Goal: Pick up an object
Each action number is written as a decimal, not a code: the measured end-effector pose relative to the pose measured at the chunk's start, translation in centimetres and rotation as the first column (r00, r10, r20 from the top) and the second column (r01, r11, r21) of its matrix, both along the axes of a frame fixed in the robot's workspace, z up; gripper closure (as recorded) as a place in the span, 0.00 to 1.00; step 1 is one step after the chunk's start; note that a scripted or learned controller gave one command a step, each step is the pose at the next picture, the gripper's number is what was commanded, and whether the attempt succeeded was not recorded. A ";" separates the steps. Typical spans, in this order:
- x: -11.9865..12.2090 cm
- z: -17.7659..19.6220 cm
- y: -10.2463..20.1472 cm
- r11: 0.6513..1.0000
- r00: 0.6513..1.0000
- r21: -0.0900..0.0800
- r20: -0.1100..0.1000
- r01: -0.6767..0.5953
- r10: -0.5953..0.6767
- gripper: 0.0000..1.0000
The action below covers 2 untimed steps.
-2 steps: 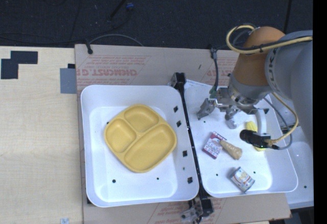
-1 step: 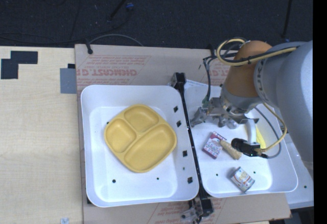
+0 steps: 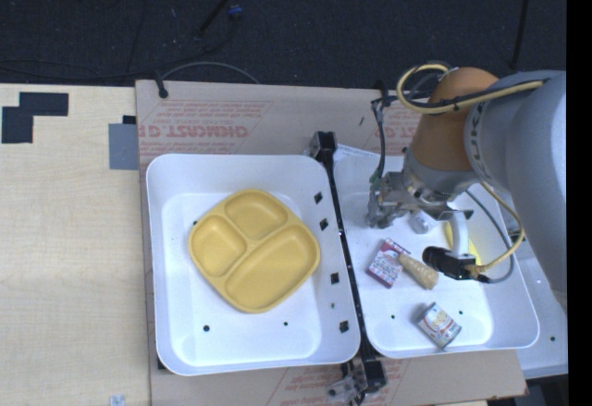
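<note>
Grey arm (image 3: 527, 145) loomed closest, its gripper (image 3: 390, 207) low in the right-hand bin (image 3: 518, 339). Whether it was parted or clenched could not be told, and no object was seen held. Just below the gripper in the view lay one red-and-white packet (image 3: 386, 264), touching one tan cone (image 3: 418, 271); a grab there could catch both, or shove the packet aside. Farther down sat one small box (image 3: 437, 324). Beside the gripper lay one yellow piece (image 3: 460, 236), perhaps a banana. Well apart, one yellow divided plate (image 3: 254, 249) lay in the left-hand bin (image 3: 176, 321).
</note>
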<state>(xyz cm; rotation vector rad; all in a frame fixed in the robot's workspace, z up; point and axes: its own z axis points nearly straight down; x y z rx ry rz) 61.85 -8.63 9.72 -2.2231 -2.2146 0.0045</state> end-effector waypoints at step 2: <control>0.4 10.6 -0.4 1.000 1.000 -0.001 0.007 -0.005 0.005 1.00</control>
